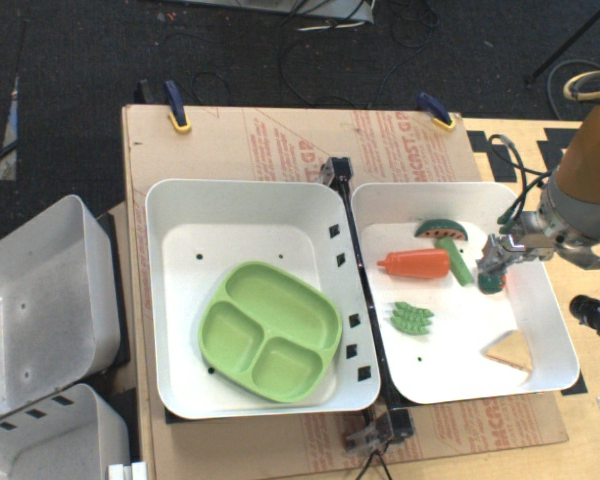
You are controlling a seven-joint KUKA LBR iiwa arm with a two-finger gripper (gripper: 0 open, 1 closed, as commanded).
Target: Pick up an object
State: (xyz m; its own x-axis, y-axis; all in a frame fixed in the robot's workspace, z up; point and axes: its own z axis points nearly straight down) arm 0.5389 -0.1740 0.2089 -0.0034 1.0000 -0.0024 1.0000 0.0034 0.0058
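The right bin point(540, 373) holds several toy foods. An orange carrot point(415, 264) with a green stem lies at its middle left, and a watermelon slice point(442, 231) sits just behind it. A green bumpy pod point(412, 317) lies nearer the front, and a tan wedge point(510, 351) rests at the front right. My gripper point(493, 271) hangs low at the bin's right side, just right of the carrot's stem. A small dark green shape point(492, 284) sits right at its tip; whether that shape is gripped is unclear.
The left bin point(170, 218) holds a light green divided plate point(270, 330). A black divider point(355, 268) runs between the bins. Grey tubs point(40, 298) stand off the bench at the left. Clamps point(178, 108) hold the board's far edge.
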